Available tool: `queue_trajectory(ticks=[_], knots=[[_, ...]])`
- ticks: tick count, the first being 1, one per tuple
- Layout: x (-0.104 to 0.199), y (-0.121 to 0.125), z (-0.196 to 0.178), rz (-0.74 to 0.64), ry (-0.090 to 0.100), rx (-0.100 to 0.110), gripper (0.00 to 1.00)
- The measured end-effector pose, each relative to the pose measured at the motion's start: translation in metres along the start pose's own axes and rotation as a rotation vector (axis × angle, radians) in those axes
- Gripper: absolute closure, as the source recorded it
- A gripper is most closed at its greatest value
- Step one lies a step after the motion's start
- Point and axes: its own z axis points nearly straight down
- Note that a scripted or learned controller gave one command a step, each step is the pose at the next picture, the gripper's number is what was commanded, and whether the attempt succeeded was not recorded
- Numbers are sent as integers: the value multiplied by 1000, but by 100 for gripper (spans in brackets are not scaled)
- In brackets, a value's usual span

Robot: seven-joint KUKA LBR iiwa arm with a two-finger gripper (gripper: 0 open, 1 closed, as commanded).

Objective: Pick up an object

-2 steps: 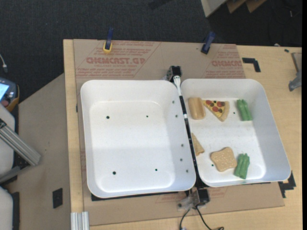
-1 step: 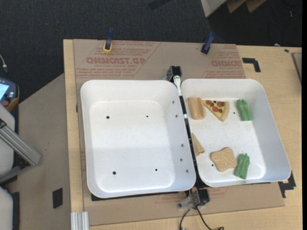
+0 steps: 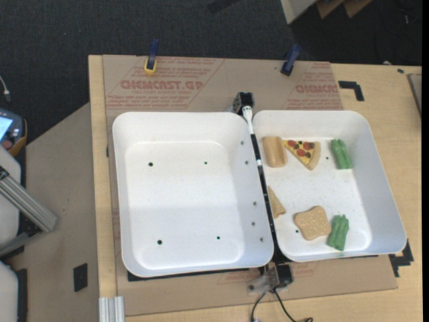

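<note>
While I cannot tell the end effector's state, I see bread, pizza slice and toast in the right bin.

Robot's own appearance not discernible.

In the right bin lie a bread roll, pizza slice, two green vegetables, toast and a tan wedge.
</note>
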Motion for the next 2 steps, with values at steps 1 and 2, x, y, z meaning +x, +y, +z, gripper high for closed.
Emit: queue_trajectory(ticks=[1, 2], knots=[[0, 10, -15, 1, 0, 1, 0], [0, 10, -26, 0, -3, -3, 100]])
